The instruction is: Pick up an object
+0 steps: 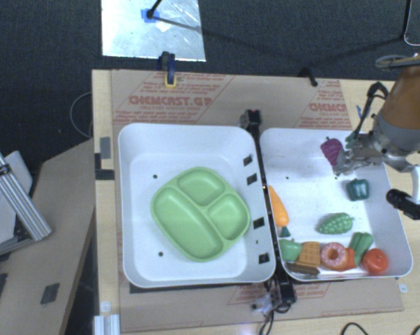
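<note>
Down at the front edge we had a row of toy food along the near wall of the right bin (304, 155): a green piece (289, 249), a tan waffle-like piece (309, 254) touching it, a pink doughnut (333, 255), a green pepper (361, 243) and a red tomato (375, 259), all packed close together. Over on the left, the left bin (137, 187) held one thing, a green divided plate (200, 213), lying flat near its middle. Moving right across the divider, we saw an orange carrot (278, 206) lying just inside the right bin's left wall. A bumpy green fruit (335, 223) sat further in, just behind the front row. Up towards the back of that bin lay a purple toy (331, 149), and right beside it was the gripper (348, 160), low over the bin floor; the two looked to be touching, but we couldn't tell whether the purple toy was actually gripped, nor how wide the gripper stood. Just in front of the gripper sat a small teal pepper (357, 188), apart from it. Far right, the arm (409, 107) reached in with its orange band showing
</note>
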Available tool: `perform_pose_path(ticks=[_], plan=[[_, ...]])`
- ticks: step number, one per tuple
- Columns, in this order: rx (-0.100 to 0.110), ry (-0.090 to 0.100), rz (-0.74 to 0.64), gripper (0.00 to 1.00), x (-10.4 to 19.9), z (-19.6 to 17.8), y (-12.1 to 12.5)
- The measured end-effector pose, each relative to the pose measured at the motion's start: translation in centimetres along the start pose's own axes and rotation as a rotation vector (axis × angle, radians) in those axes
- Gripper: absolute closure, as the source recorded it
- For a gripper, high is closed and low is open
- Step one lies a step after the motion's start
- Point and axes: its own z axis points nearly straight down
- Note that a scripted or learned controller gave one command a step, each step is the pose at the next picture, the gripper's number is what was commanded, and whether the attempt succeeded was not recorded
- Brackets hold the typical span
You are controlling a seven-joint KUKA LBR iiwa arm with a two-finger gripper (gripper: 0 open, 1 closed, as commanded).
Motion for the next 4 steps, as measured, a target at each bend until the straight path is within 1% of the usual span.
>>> perform_pose_path(ticks=[1, 2, 3, 4], plan=[[0.002, 0.001, -0.001, 1.0, 0.1, -4.5, 0.6], [0.003, 0.001, -0.002, 1.0, 0.1, -6.9, 0.8], [0.005, 0.004, -0.006, 1.0, 5.7, -7.9, 0.9], [0.007, 0.005, -0.006, 1.0, 11.2, -8.7, 0.5]])
